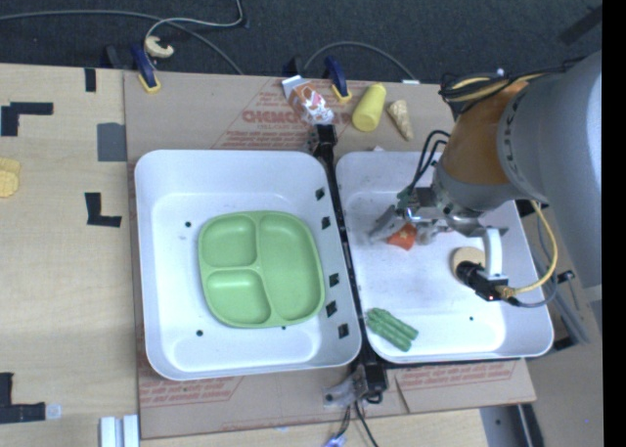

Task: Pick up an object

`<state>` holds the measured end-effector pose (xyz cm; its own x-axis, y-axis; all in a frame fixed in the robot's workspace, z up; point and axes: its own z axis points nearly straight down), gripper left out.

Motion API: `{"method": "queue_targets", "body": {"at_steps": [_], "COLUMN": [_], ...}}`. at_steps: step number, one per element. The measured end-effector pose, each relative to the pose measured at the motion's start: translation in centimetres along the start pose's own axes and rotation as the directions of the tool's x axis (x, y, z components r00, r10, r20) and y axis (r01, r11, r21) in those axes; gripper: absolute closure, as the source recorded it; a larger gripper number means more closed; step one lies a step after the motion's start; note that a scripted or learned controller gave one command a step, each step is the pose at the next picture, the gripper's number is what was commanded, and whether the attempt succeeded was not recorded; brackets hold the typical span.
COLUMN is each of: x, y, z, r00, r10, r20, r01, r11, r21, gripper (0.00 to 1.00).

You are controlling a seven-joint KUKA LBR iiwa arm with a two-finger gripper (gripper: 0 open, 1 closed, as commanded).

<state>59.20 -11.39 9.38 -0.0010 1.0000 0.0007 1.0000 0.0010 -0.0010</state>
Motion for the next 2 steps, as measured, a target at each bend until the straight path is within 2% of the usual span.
{"method": "queue_targets", "body": {"at_steps": [1,2], "x": [-0.5,-0.6], "y": [1.9,2.0], "z": [0.8,-0.3], "r00": [1.0,1.0], "r10": [-0.001,-0.001], "r20": [0.0,0.003], "r01": [0.001,0.001], "r11": [1.0,1.0], "r21": [-0.003,-0.005], "gripper": [0.0,1.0]}}
